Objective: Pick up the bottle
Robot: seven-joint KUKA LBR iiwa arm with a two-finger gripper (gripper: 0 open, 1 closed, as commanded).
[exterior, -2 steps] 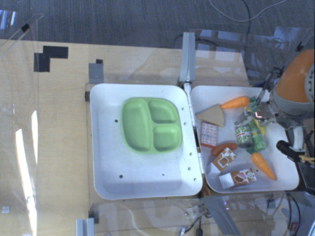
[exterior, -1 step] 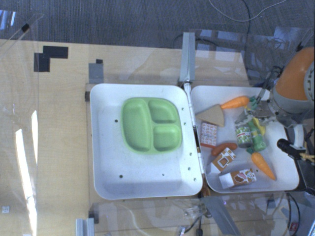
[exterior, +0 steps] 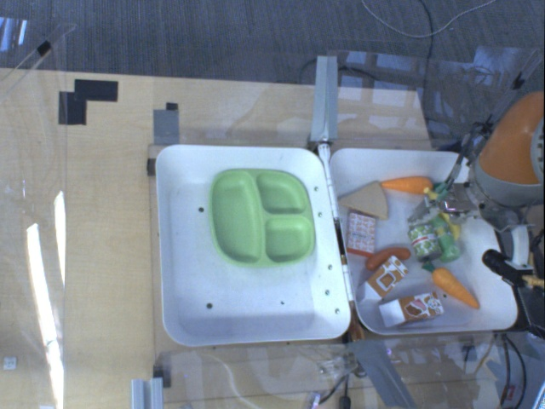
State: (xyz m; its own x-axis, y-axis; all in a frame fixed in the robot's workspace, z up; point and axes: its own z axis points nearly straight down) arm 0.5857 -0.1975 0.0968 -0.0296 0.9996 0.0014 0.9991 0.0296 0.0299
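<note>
Here the desk (exterior: 102, 228) carries two shallow white bins side by side. The left bin (exterior: 183, 313) holds a green divided plate (exterior: 260, 216), lying flat near its middle. The right bin (exterior: 502, 313) is crowded: a bottle (exterior: 430, 239) with a green and white label lies a little right of the middle, between an orange carrot (exterior: 409, 184) near the far wall and a second carrot (exterior: 456, 288) nearer the front. To the bottle's left lie a tan wedge (exterior: 366, 198), a small patterned card (exterior: 361, 231), a sausage (exterior: 387, 258) and a toy house (exterior: 390, 275); a small carton (exterior: 413, 308) lies along the front wall. The arm (exterior: 515, 152) comes in from the right, its orange band above the bin's right edge. The hand (exterior: 447, 196) sits just above the bottle's upper end; whether it is open or closed cannot be told.
</note>
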